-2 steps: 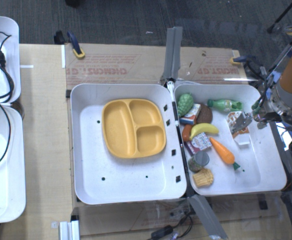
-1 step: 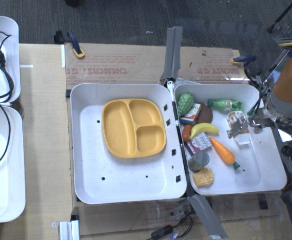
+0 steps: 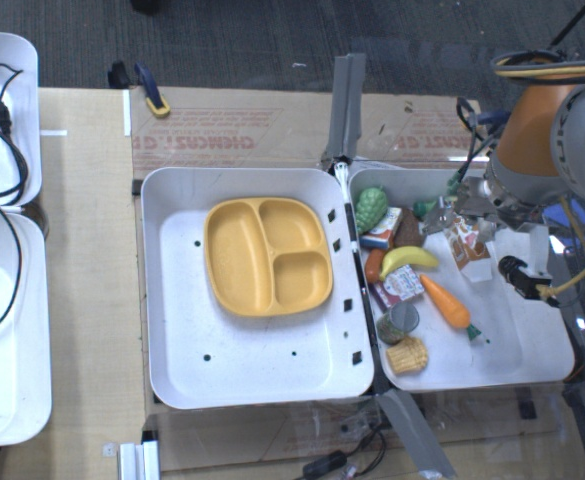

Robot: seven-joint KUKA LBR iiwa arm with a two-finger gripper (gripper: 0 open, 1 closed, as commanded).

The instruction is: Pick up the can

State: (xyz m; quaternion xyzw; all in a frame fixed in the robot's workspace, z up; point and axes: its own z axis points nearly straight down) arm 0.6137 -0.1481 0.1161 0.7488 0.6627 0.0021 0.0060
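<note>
Nothing is picked up yet, as far as I can see from here. The can (image 3: 404, 320) lies in the right bin (image 3: 532, 360), close to that bin's left wall and toward its near edge, its dull metal end facing up, round and grey. It sits among the toy food: a carrot (image 3: 444, 302) just to its right, a banana (image 3: 408, 258) above it, a small printed packet (image 3: 403, 282) between banana and can, and a knobbly yellow corn cob (image 3: 407, 355) just below it, toward the near-left corner.

The hand (image 3: 464, 220) hangs over the far part of the same bin, well apart from the can, near a brown-and-white carton (image 3: 469, 244). Whether the hand is wide or closed I cannot tell; dark parts and cables clutter that spot. So I judge the reach, the grip and the lift are all left to do.

The left bin (image 3: 172, 298) carries a matte yellow divided plate (image 3: 268, 256), smooth plastic with rounded corners and three wells. A green bumpy toy vegetable (image 3: 371, 208) sits at the right bin's far-left corner. Both bins are glossy white with shallow sloping walls, on a brown cardboard-covered table (image 3: 222, 128).
</note>
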